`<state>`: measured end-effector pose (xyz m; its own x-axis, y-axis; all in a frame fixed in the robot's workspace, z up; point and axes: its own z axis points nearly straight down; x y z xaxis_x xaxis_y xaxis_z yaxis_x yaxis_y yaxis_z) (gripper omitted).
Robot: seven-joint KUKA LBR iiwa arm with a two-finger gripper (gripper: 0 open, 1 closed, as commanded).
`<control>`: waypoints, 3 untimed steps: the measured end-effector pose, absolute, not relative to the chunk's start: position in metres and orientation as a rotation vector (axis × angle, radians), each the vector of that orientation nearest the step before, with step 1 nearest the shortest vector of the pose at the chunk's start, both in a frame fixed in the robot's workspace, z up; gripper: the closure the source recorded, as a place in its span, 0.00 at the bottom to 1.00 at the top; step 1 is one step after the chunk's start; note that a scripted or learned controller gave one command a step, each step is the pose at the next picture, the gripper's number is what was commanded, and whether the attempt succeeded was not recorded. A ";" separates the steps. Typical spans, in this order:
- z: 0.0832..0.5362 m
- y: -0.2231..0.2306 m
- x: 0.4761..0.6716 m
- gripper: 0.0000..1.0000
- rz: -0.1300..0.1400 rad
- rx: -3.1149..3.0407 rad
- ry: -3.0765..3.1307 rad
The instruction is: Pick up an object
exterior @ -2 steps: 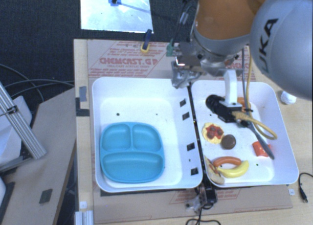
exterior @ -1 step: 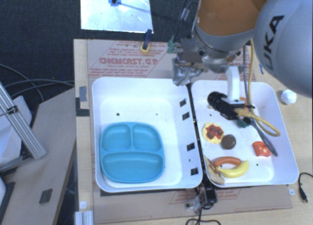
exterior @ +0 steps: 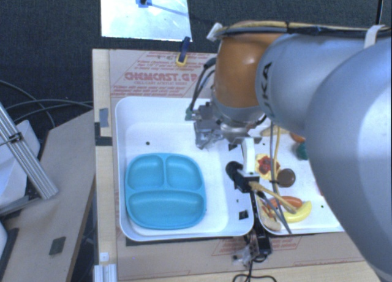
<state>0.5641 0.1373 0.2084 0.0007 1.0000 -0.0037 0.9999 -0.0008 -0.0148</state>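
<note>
Sheet (exterior: 156, 69) reads CHEMCAST (red print) beyond blue tray (exterior: 164, 204).

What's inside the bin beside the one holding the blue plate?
A brown round piece, a yellow banana-like toy, something red and an orange-and-green bit show. The grey arm covers the rest of that bin, so anything else there is hidden.

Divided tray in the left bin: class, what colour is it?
The divided tray is light blue, in the camera view.

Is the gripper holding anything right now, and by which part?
Cannot be told; the gripper hangs above the bin holding the blue tray.
</note>
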 end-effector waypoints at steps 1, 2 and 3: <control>0.183 0.086 0.643 1.00 -0.002 -2.228 -2.221; 0.180 0.112 0.623 1.00 -0.001 -2.216 -2.226; 0.185 0.174 0.660 1.00 -0.011 -2.213 -2.233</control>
